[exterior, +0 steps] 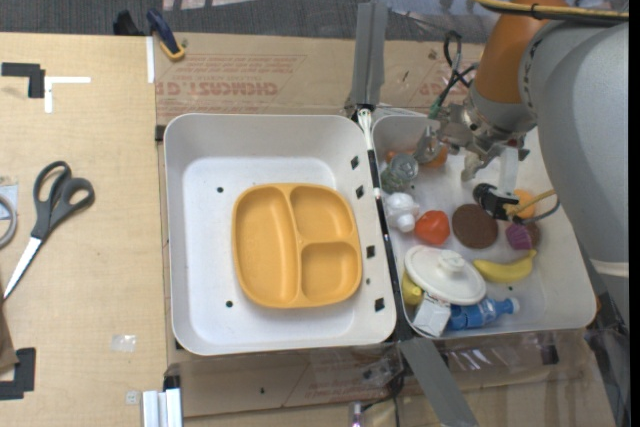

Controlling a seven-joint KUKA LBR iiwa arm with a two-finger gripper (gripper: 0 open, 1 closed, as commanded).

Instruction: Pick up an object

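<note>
Over the right bin's (pixel 560 310) twelve o'clock end, the gripper (pixel 455 147) is hanging with fingers spread, nothing between them, while the tomato (pixel 433 228) is lying at six o'clock of it.

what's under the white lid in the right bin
The white lid lies over a blue bottle, whose end sticks out to the right, and a white carton at its lower edge. A bit of yellow peeks out on the left; what it is stays covered.
</note>
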